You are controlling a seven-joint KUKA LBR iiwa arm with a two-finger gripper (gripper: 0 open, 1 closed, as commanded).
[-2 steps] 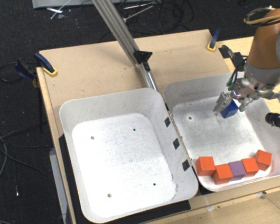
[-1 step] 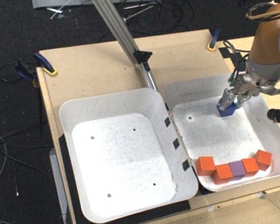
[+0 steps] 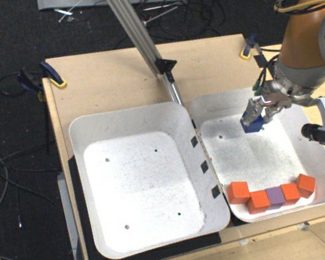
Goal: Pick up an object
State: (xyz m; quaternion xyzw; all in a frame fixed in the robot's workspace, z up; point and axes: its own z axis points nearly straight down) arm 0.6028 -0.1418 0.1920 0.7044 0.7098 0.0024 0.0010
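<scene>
Watching from my desk: I have the arm (image 3: 310, 31) reaching in over the right bin (image 3: 315, 149), wrist tipped down and toward the bin's middle.
Gripper: the gripper (image 3: 253, 121) hangs above the upper part of the right bin's floor, with a blue block (image 3: 255, 125) between its fingertips.
Fingers: I read them as pinching the blue block from two sides, though the far finger is partly hidden.
Where the block is: at the fingertips, over bare white floor, well apart from the other blocks.
Block's lie: it looks tilted, its long side running roughly down-left to up-right; I cannot tell the exact axis at this size.
Other blocks: orange blocks (image 3: 239, 191) and a purple block (image 3: 275, 195) crowd the near rim, probably because the floor slopes or they slid there.
Why that pick: I judge a lone block easier to grip than the packed row.
Left bin: the left bin (image 3: 86, 171) sits beside it, rims touching.
</scene>
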